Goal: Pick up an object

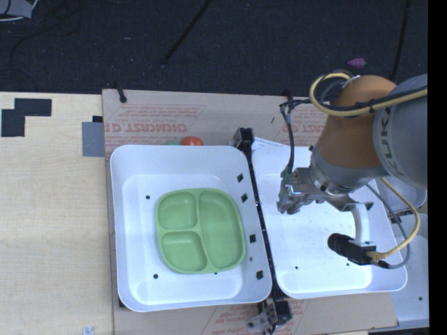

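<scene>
A light green divided plate [200, 229] with three compartments lies flat in the middle of the left bin [133, 187]. My gripper [289, 202] hangs low over the left part of the right bin [314, 278], close to the divider between the two bins. It is about a plate's width to the right of the plate and apart from it. The orange and grey wrist [353, 135] above hides most of the gripper and the bin floor beneath it. I see nothing in its grasp.
A small red-orange thing [191, 142] and a green bit [171, 143] peek out behind the left bin's far rim. A black part on a yellow cable [351, 248] hangs over the right bin's near right area. Black clips [244, 139] hold the bins' shared edge.
</scene>
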Motion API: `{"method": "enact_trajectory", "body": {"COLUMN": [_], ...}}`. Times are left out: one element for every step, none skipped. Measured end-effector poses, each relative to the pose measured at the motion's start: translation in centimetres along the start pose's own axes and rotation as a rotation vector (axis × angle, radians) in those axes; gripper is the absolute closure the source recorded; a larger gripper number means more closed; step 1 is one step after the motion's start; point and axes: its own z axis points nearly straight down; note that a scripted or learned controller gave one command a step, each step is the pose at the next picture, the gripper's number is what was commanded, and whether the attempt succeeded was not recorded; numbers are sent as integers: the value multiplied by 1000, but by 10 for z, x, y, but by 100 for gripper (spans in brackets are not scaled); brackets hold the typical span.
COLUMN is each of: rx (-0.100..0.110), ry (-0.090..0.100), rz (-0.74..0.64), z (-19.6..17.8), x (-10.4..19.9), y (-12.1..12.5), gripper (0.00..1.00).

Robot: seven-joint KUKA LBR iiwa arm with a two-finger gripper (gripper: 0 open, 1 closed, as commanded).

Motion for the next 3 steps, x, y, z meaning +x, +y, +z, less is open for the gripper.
{"method": "enact_trajectory", "body": {"rx": [0, -1, -3], "ry": [0, 0, 0], "rz": [0, 1, 1], "z": [3, 0, -15], "x": [46, 82, 126], "y": [16, 37, 62], "gripper": [100, 100, 100]}}
